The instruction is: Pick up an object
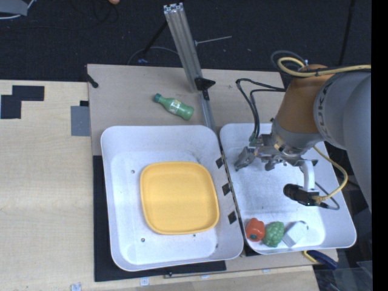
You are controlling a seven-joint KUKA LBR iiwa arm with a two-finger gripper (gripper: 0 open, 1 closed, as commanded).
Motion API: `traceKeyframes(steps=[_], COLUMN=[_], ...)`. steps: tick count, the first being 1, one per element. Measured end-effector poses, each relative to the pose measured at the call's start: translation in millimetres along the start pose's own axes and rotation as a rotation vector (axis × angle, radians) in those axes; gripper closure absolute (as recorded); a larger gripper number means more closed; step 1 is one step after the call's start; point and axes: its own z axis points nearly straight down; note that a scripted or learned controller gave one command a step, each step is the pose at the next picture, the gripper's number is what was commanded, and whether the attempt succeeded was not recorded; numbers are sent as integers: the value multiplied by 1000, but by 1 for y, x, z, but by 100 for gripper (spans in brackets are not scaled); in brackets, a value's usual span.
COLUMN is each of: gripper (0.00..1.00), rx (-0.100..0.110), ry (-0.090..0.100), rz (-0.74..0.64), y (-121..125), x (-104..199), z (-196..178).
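My hand (257,156) hangs over the upper part of the right bin (345,235), near that bin's left wall. The things I could pick up sit together in the lower left corner of the same bin: a red-orange pepper (255,229), touching a green lumpy vegetable (274,233), and just beside that a small grey and white block (293,234). From my hand they lie toward the near edge of the bin, almost straight down in the picture and only slightly to the right. The 3 pieces line up in a short row running along the bin's near wall, so I judge the coming move to be a pull back toward that corner, then a descent. I cannot tell whether my hand is apart or together; nothing shows between its parts.

On the surface beyond the left bin (115,144) lies a green bottle (174,106) on its side; its pale label is too small to read. No other writing is legible.
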Motion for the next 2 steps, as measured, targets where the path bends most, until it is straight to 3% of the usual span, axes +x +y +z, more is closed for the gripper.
traceKeyframes(steps=[1,2], gripper=[100,100], rx=[-4,-8], ry=[-1,-1], rz=[2,0], y=[1,9], x=[-1,-2], z=[-12,-58])
